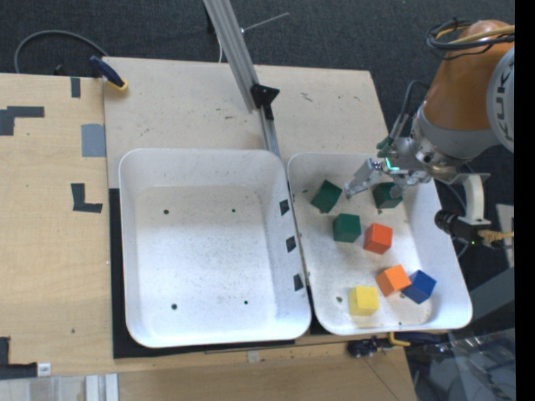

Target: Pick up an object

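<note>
The right bin [443, 257] holds several small blocks. Two green cubes lie at its upper left [326, 196] and centre [347, 227]. A red-orange cube [378, 238] sits beside the centre one. Near the front lie an orange block [392, 279], a blue block [420, 286] and a yellow cube [364, 300]. My gripper [378, 188] hangs low over the bin's far part, open, with one grey finger [359, 180] slanting toward the upper-left green cube. A dark green block [387, 195] sits right under the gripper, partly hidden by it; nothing is lifted.
The left bin [134, 224] stands beside the right one, with a shared raised rim [292, 241] between them. A slanted metal rail [238, 48] crosses the bench behind the bins. The arm's orange band [468, 65] looms over the right bin's far right corner.
</note>
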{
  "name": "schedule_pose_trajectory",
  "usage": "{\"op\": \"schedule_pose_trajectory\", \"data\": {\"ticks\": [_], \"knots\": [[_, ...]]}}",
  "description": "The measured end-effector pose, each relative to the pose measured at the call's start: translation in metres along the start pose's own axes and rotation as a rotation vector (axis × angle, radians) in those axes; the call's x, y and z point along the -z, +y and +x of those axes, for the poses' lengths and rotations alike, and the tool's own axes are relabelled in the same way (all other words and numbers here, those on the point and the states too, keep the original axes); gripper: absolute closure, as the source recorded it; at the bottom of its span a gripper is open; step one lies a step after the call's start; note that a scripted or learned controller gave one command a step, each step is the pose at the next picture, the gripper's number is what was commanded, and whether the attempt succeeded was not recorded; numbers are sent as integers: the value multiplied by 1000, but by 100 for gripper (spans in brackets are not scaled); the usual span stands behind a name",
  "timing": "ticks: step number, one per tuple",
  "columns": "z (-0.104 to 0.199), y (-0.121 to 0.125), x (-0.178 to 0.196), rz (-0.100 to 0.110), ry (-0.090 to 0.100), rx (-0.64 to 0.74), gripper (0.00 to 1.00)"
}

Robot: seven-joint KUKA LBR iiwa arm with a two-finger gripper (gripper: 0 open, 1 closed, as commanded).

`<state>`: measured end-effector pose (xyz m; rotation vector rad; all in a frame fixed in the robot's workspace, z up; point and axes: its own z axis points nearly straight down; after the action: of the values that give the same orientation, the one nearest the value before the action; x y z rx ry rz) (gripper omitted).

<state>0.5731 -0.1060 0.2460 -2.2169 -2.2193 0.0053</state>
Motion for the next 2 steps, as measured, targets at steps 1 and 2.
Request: {"op": "schedule_pose_trajectory", "data": {"ticks": [1, 2], "knots": [[0, 1, 2, -4, -1, 1, 0], [-4, 1, -42, 0, -2, 0, 0]]}}
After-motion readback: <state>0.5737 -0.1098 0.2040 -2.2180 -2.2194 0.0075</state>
